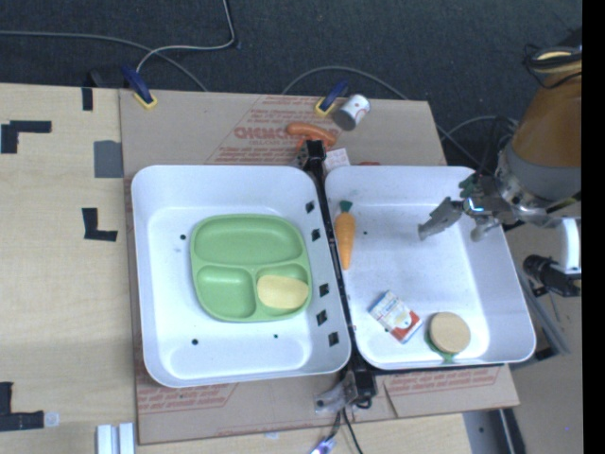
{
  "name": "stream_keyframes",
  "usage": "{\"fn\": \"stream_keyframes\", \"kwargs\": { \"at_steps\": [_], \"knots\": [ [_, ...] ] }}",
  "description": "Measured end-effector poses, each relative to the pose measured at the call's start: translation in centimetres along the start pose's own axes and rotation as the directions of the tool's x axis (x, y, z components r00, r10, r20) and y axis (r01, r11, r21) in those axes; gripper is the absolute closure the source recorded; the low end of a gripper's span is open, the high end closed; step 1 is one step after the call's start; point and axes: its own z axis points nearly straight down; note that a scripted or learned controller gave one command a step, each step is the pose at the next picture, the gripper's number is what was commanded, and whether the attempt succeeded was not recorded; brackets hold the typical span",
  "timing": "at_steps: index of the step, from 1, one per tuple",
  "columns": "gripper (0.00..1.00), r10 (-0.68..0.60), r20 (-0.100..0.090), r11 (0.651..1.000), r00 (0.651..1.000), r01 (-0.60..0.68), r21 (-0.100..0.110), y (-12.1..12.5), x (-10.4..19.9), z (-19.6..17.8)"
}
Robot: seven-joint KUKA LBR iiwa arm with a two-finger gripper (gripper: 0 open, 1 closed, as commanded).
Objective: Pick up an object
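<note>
The gripper (460, 219) hovers over the right bin's (492, 348) far right part, fingers spread and holding nothing. A carrot (345, 239) lies along that bin's left wall; a small packet (395, 316) and round biscuit (449, 332) sit near its front.

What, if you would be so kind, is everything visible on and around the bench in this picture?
bins: two, white, side by side on the bench
plate: one, green, divided, in the left bin
yellow piece: one, in the plate's lower right compartment
carrot: one, orange, at the right bin's left wall
small packet: one, white and red, right bin, near edge
round item: one, tan, beside the packet
gripper: one, grey, fingers spread, over the right bin, holding nothing
</note>
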Motion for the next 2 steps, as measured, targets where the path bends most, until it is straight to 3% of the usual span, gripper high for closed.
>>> {"fn": "stream_keyframes", "kwargs": {
  "at_steps": [1,2],
  "knots": [
    [0.00,-0.001,-0.001,1.000,1.000,0.001,0.002,3.1,6.2,9.3],
    [0.00,0.000,0.002,1.000,1.000,0.000,-0.002,7.2,6.4,12.9]
  ]
}}
